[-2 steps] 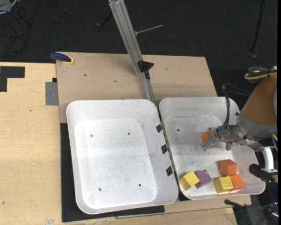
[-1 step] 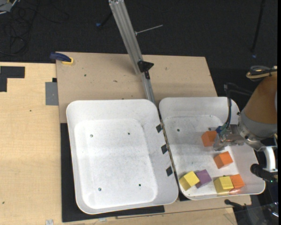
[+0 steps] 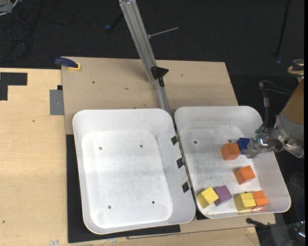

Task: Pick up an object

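The right bin [image 3: 215,119] holds several small blocks. An orange block [image 3: 229,151] lies near its middle, with a blue block [image 3: 243,144] touching its right side. My gripper [image 3: 256,146] reaches in over the bin's right rim and sits low, right against the blue block, partly hiding it. Another orange block [image 3: 244,174] lies a little nearer the front. Along the front edge sit a yellow block [image 3: 208,196], a purple block [image 3: 223,193], a second yellow block [image 3: 245,201] and a small orange block [image 3: 260,198].
The left bin [image 3: 126,168] stands beside the right one, joined by black clips at the shared rim. A slanted aluminium rail [image 3: 143,50] rises behind the bins. Wooden bench surface lies to the left and behind.
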`<state>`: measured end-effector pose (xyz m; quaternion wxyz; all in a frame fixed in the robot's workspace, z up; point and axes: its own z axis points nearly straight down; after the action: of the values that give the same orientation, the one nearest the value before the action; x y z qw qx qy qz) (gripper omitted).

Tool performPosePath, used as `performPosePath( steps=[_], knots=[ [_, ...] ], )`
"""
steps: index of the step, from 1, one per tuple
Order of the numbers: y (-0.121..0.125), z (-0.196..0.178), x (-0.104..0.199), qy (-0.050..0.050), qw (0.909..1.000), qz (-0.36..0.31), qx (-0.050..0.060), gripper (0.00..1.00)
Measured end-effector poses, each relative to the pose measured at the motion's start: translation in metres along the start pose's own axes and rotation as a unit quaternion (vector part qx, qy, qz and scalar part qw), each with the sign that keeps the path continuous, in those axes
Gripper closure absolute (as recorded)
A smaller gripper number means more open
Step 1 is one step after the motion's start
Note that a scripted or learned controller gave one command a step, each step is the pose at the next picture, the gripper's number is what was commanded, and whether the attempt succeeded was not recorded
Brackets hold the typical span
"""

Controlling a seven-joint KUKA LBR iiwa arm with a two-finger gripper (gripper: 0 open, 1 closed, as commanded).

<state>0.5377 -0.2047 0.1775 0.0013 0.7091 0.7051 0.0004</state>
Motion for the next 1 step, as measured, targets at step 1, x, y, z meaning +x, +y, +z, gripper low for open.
performPosePath(
  steps=[1],
  knots=[
    [-0.0004,-0.0634,0.0004,0.0,1.0,-0.003,-0.001,1.0]
  ],
)
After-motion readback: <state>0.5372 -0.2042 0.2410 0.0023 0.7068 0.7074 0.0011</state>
